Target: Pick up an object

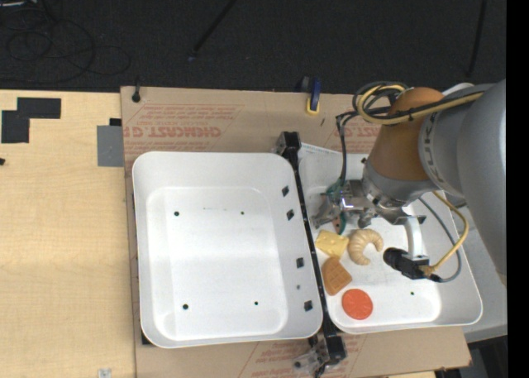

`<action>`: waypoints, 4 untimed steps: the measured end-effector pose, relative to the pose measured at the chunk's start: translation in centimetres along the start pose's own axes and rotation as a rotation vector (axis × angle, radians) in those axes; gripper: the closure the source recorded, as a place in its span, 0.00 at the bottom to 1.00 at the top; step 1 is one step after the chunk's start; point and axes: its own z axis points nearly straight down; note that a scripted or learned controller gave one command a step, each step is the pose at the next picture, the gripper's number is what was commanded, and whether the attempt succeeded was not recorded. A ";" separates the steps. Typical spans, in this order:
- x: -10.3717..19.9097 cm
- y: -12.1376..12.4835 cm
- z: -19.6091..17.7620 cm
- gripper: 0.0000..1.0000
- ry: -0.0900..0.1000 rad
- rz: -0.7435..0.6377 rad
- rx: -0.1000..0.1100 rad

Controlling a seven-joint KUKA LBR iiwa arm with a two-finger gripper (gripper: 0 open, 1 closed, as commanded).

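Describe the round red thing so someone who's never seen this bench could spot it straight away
Look in the right-hand white bin, at the end nearest the camera. The red disc lies flat there, just below the tan waffle-like piece. It is the only round, red item; its neighbours are yellow or tan.

A light wooden bench (58, 244) carries a brown printed cardboard sheet (207, 116) under the bins. A blue-and-yellow clamp (312, 95) grips the sheet's far edge; black cables (50, 29) lie beyond.
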 end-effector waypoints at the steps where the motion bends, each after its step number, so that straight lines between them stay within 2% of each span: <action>1: -0.1 0.0 -0.9 1.00 0.001 0.003 0.002; 2: 5.4 -1.7 -16.4 1.00 0.002 -0.005 -0.017; 3: 10.7 -1.7 -27.4 1.00 0.002 -0.007 -0.013; 4: 10.9 -9.8 -29.0 1.00 0.002 -0.001 0.001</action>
